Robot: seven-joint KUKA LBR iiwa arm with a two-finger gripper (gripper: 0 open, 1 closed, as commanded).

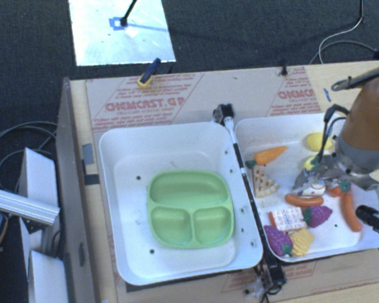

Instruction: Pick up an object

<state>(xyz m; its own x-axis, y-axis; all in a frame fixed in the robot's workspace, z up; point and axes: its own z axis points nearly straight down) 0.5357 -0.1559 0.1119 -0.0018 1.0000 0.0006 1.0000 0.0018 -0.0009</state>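
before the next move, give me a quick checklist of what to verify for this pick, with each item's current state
1. Tool over the right bin, where the toy food lies: ok.
2. Item seen between the tool's tips: cannot tell, it is too small and cluttered there.
3. Hot dog directly beside the tool, an easy nearby target: ok.
4. Items spaced for a clean single grab: not ok, grapes, cracker and corn crowd together.
5. Green plate lies in the left bin, away from the arm: ok.

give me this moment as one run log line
stage: reaching | hand: low in right bin, over hot dog | grip: unclear | left bin: green tray | lifted: nothing seen
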